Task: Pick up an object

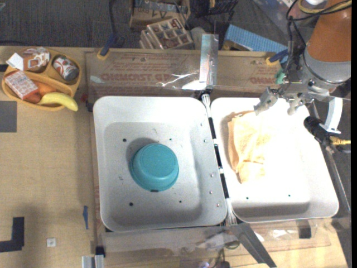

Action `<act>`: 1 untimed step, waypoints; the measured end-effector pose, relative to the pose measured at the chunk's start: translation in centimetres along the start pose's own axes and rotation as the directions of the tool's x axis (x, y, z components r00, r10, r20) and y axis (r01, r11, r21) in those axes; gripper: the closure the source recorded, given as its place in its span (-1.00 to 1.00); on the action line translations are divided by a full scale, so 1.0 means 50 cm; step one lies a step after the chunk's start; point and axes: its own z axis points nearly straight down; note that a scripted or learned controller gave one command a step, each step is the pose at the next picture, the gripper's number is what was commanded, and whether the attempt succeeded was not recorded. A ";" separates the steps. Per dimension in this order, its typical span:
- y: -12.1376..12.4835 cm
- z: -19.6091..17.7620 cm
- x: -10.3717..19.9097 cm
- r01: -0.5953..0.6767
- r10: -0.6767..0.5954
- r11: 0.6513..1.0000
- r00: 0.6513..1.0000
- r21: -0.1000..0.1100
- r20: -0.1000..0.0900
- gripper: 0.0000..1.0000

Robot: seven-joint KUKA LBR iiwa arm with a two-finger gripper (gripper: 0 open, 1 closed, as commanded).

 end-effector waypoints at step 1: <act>0.024 0.198 -0.056 0.098 -0.098 0.995 0.995 -0.001 0.000 -1.00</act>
